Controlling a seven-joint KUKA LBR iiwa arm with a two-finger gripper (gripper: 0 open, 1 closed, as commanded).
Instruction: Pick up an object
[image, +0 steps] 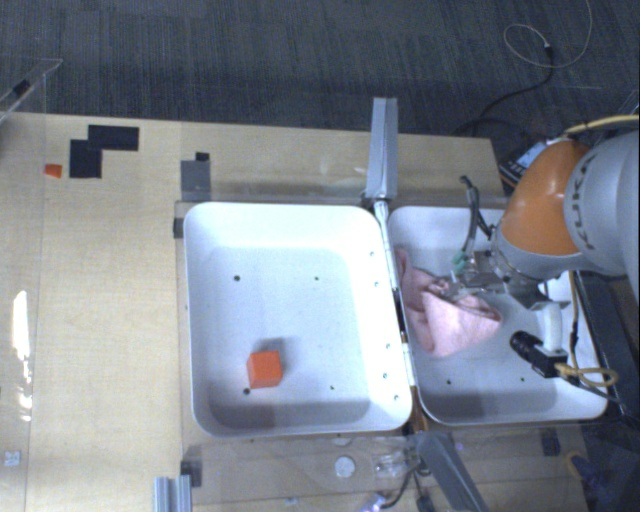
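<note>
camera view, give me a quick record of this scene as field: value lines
left bin: holds an orange block near its front
right bin: holds a pink cloth, crumpled, near the divider side
arm: reaches in from the right over the right bin
gripper: right at the cloth's upper edge
grasp: cannot tell whether the cloth is held
bench: light wood, black marks at far left corner

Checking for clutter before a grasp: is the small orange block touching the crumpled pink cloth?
Apart. The camera view shows the orange block in the left white bin and the pink cloth in the right bin.
</note>
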